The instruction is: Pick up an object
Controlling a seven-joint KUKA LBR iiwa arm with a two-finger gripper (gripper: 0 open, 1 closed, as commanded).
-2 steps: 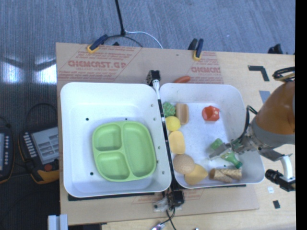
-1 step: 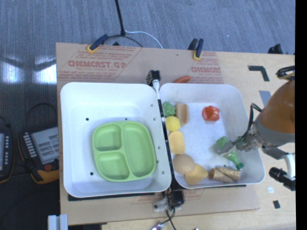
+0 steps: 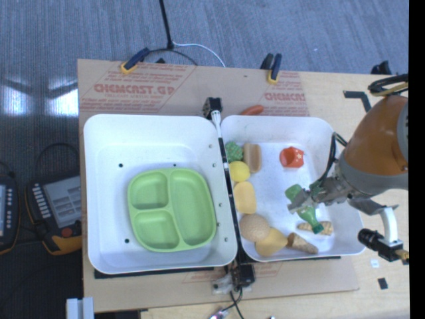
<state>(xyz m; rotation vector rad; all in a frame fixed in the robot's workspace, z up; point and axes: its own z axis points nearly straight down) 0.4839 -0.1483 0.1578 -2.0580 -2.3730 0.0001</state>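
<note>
The right bin holds several toy foods. Along its left side lie a green leafy piece, a tan bun, a yellow lemon and a pale yellow piece. A red piece lies near the back. At the front are a brown round piece, a yellow wedge and a cone. My gripper is low over the bin's right half, between a dark green piece and a green stalk-like piece. The arm's grey and orange wrist covers the bin's right rim.
A light green divided plate lies in the left bin. Clamps and a black cable are at the bench's back edge. A black fitting sits off the right bin's front corner.
</note>
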